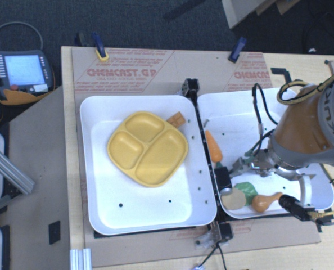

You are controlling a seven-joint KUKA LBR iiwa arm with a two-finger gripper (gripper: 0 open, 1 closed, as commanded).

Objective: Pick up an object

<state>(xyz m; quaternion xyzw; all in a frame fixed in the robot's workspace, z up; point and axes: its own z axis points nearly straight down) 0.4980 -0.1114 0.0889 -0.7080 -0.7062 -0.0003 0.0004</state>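
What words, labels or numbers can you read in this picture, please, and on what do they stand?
"CHEMCAST G.P": red print on the brown board behind the left bin; the smaller red lines beneath are too blurred to read.
"CHEMCAS": the same print, cut off, on the board behind the right bin.
Pendant screen at far left: too small to read.

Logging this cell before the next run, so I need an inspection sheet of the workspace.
Surface: bench bears two white bins side by side, left bin and right bin.
Job's things: yellow tray in left bin; carrot, green item and tan item in right bin.
Clutter: brown piece at the tray's edge.
Grippers: gripper low over right bin; fingers hard to read.
Cables: black cable along the arm.
Surroundings: pendant at left.
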